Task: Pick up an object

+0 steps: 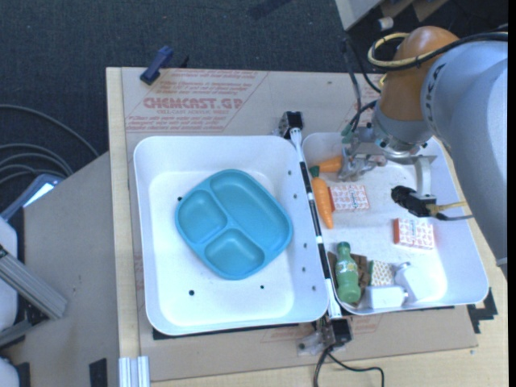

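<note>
"Orange stub, where did it lie?" asked Mara.

"In the far-left corner of the right bin, on its floor, just beside the claw," said Tom.

"And the claw itself?"

"It hung low over that same corner of the right bin, pointing down from the grey arm with its orange band. Whether it was released or clenched, I could not tell from above."

"What lay next, going outward?"

"A carrot lay lengthwise against the right bin's left wall, a little toward its near end from the stub. A patterned card lay flat just beside the carrot, toward the bin's middle. A second patterned card lay on the right half of the bin's floor, well apart from the first."

"And the bin's near end?"

"A green bottle lay in its near-left corner, along the left wall. A brown packet touched the bottle, and a white item lay by the near wall, just beside the packet."

"Beyond the right bin?"

"The left bin stood against its left wall, rim to rim. A blue divided plate lay flat in the middle of that one, well apart from the claw."
</note>
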